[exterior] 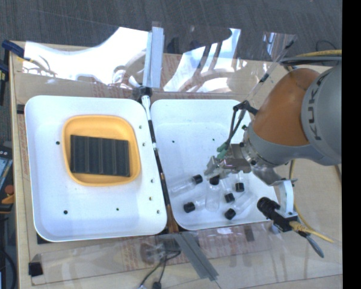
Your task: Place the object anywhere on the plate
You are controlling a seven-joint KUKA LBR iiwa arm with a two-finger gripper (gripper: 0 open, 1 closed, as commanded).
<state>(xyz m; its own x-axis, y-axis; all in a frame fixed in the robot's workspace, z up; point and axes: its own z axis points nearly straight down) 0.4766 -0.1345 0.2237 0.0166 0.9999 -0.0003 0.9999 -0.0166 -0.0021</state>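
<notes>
A yellow plate (100, 151) with a dark ridged centre lies in the left white bin (42, 203). Several small clear bottles with black caps (197, 178) lie scattered in the lower part of the right white bin (180, 125); one (189, 207) is near the bin's front edge. My gripper (221, 166) hangs low over this cluster, right above the bottles in the middle of it. The grey and orange arm (283, 125) behind it hides the bin's right side.
A raised divider (155, 161) runs between the two bins. Clear panels (168, 59) stand along the back of the bench. The upper half of the right bin holds only bare white floor.
</notes>
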